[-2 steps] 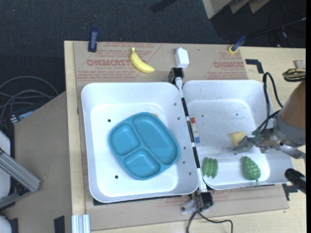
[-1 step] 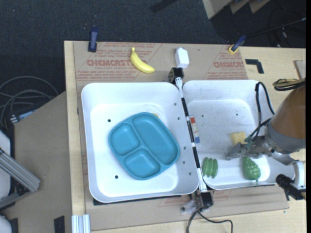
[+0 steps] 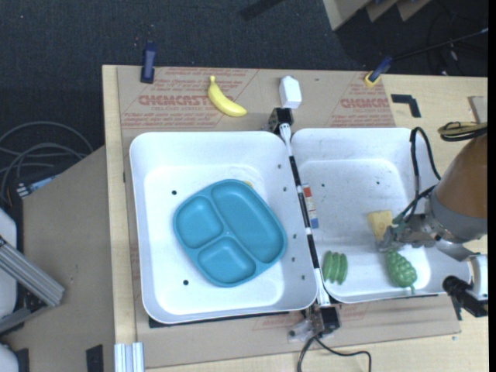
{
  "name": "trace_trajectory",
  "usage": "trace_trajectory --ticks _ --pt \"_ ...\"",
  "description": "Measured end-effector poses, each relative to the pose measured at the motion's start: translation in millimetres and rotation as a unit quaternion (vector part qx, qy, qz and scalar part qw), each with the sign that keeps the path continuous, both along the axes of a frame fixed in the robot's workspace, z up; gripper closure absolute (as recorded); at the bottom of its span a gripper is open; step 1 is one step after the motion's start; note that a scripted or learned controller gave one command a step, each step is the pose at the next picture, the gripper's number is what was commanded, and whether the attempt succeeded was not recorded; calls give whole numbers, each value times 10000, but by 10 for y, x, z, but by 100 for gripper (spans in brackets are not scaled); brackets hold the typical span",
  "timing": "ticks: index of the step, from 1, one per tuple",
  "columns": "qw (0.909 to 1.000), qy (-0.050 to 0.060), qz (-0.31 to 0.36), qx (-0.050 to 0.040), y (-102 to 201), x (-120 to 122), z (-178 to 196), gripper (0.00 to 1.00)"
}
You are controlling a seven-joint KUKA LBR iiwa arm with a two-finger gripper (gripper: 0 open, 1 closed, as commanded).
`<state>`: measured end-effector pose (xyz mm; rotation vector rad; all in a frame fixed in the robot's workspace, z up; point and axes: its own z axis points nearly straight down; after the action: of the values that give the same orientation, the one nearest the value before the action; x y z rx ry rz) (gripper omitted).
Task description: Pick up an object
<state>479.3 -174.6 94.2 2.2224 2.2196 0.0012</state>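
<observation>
Three items near the right bin's [image 3: 349, 142] front wall: yellow block [image 3: 379, 222], green lump [image 3: 401, 270], green pod [image 3: 335, 266]. Jaws [image 3: 390, 239] beside block, state unclear. Centre over one item before closing.
</observation>
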Motion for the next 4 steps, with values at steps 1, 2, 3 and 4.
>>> trace_trajectory --ticks 1,2,3,4 --pt "10000 -3 14 -2 380 331 263 100" --pt "10000 0 9 -4 375 327 261 0" --pt "10000 16 4 3 444 -10 -103 0" --pt "10000 4 4 -2 445 -4 -2 100"
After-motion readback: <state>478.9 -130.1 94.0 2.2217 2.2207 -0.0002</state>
